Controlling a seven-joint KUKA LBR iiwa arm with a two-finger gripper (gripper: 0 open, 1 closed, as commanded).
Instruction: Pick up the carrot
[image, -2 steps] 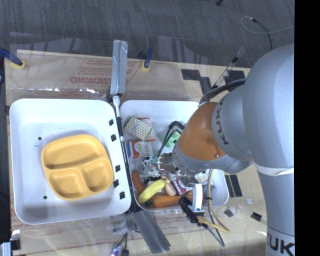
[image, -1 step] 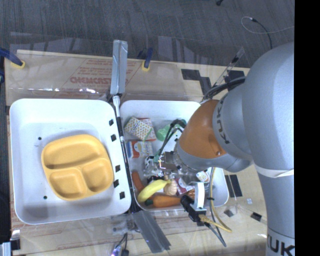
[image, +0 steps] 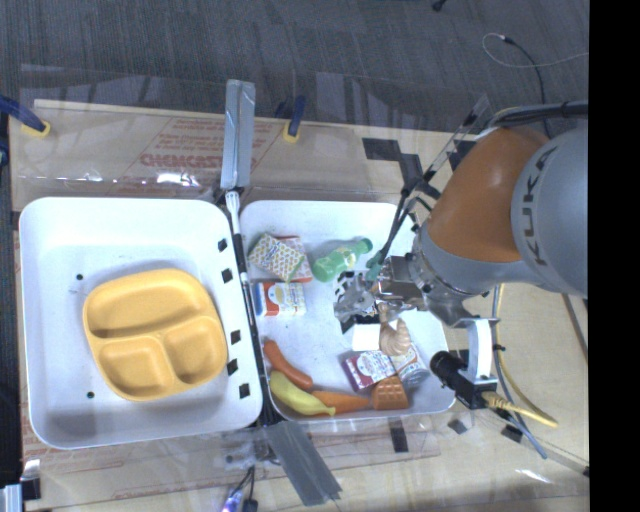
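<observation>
The pincer (image: 357, 297) hovered mid-right of the frame over the right bin (image: 330, 212), its grip impossible to make out, while the carrot (image: 288, 364) lay lower down, touching the banana (image: 298, 398).

A robotics lab: a taped, clamped bench (image: 330, 140) bears two white bins (image: 45, 330) beneath a KUKA arm (image: 510, 210).
</observation>
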